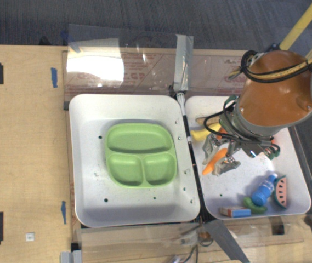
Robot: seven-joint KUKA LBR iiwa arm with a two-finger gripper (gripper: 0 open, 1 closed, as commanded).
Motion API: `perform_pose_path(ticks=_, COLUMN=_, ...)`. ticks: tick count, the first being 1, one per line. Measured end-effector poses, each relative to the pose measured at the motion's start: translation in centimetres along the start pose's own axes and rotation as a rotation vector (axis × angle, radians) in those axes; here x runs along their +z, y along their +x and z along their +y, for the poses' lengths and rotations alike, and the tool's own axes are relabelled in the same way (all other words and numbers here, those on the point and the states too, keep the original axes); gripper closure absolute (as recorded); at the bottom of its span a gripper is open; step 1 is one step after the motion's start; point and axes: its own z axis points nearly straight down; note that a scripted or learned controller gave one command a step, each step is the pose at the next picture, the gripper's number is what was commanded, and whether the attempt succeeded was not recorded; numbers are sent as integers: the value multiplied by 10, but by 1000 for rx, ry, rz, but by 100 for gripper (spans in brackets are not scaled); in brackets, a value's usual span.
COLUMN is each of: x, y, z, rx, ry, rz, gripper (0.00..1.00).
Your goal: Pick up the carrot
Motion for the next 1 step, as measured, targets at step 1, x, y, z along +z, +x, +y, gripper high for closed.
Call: perform_pose_path(ticks=1, x=-27, y=-19, z=43, rx=-438, ry=-4, rz=2, gripper=100)
